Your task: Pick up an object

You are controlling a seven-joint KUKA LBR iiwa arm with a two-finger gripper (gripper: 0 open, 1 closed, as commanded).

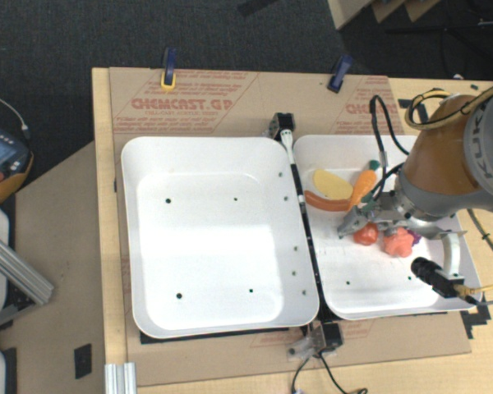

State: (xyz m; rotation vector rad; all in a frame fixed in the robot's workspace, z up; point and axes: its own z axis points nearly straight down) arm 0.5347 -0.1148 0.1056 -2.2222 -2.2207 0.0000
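My gripper (368, 220) is down in the right-hand bin (370, 298), among a small cluster of toys. I cannot tell how it is set or whether it has hold of anything; my wrist and its orange band cover it from above. A red piece (365, 235) lies just below the gripper, touching or nearly so, and a pink one (399, 241) sits just beside that, toward my arm. An orange carrot-shaped piece (363, 185) slants just above the gripper. Farther toward the bin divider lie a yellow oval (332, 185) and a red sausage-like piece (327, 203) under it, touching. The left-hand bin (205, 228) lies well apart from the gripper across the divider, on the table (230, 97).
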